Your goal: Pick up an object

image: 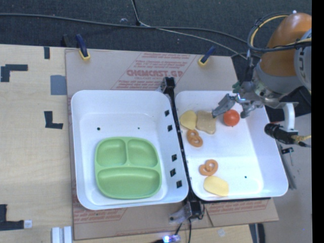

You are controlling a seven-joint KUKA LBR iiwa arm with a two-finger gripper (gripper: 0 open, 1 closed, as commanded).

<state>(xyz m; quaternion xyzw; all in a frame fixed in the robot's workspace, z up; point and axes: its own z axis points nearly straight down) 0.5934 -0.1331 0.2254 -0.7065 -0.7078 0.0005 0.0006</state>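
My gripper (234,107) hangs over the far part of the right bin (255,151), its two dark fingers spread apart. A small red tomato-like ball (231,118) lies just below and between the fingers, resting on the bin floor. To its left lie a tan bread slice (205,122) and a yellow piece (188,119). An orange pretzel-shaped piece (194,138) sits below those. Nearer the front lie another orange ring (208,167) and a yellow wedge (216,186).
The left bin (86,110) holds a green divided plate (127,167). A black divider (174,135) runs between the bins. The arm's grey and orange body (286,49) looms over the right bin's far right corner. Cables cross the dark surface behind.
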